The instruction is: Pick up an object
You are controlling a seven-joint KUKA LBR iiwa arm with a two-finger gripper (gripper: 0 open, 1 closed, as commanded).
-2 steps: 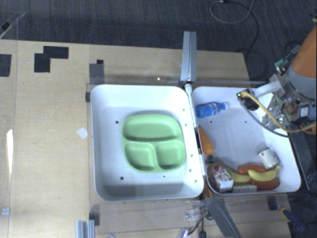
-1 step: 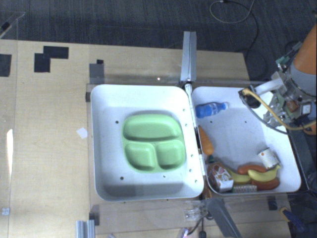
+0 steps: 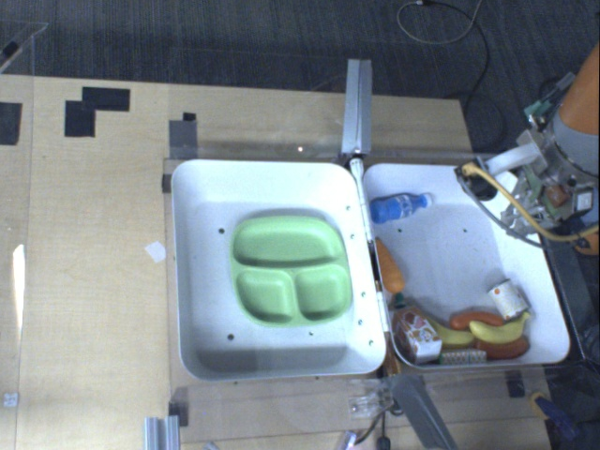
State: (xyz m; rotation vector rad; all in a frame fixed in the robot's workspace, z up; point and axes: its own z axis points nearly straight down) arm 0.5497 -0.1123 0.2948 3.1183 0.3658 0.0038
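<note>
My gripper (image 3: 542,193) hangs over the far right rim of the right bin (image 3: 441,251), with nothing visibly held. A blue bottle (image 3: 398,206) lies on its side at the bin's far left. An orange carrot-like piece (image 3: 390,272) rests against the left wall. Along the near wall sit a round brown-and-white packet (image 3: 418,335), a yellow banana (image 3: 500,327), red pieces (image 3: 498,350) and a small white can (image 3: 508,298). All of these lie well to the left of or nearer than the gripper.
The left bin (image 3: 202,251) holds a green divided tray (image 3: 291,268) in its middle. A metal post (image 3: 358,111) stands at the far end of the divider between the bins. The middle of the right bin floor is bare white.
</note>
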